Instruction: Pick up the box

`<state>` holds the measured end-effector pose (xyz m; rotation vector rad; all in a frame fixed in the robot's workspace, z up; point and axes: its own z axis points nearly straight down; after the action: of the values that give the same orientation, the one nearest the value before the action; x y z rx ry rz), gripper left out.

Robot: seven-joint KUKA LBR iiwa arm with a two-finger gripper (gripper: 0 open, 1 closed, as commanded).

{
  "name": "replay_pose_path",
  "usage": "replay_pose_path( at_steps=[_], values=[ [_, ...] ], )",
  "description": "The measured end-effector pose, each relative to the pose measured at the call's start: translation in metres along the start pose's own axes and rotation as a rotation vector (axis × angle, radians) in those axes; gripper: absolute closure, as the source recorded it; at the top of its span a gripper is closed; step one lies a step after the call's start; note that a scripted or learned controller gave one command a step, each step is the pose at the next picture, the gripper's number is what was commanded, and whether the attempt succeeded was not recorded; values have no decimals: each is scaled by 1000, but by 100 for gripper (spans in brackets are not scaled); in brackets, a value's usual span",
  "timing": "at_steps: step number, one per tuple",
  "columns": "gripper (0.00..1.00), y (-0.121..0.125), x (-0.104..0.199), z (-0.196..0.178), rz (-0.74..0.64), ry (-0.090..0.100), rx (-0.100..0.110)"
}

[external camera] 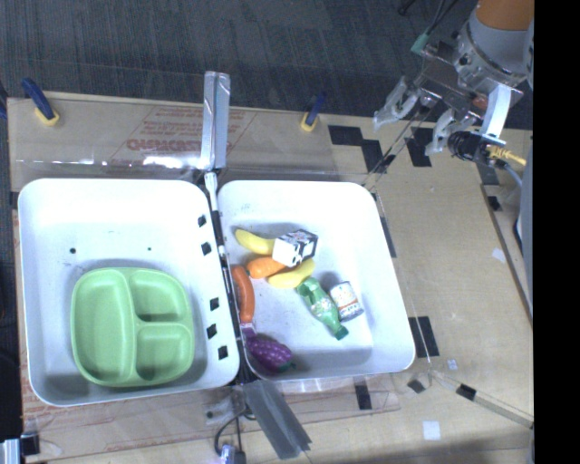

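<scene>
White and black, the box lies in the right bin among toy fruit, well down-left of the gripper, which hangs released over the tabletop's far corner.

The arm enters at the upper right corner of the camera view, its orange band at the very top edge and the grey wrist just below it. From the wrist the end effector hangs down and to the left, its metal fingers spread apart with nothing between them. Beside it, on the right, a white bracket carries a small dark fitting with a brass tip, and thin cables run from the wrist assembly down and to the left.
</scene>
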<state>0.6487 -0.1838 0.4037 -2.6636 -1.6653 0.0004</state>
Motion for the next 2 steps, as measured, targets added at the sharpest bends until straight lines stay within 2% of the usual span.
replay_pose_path(
  at_steps=[1,2],
  values=[
    [100,-1,4,-9,-12,-1,5],
    [100,2,15,189,90,-1,6]
  ],
)
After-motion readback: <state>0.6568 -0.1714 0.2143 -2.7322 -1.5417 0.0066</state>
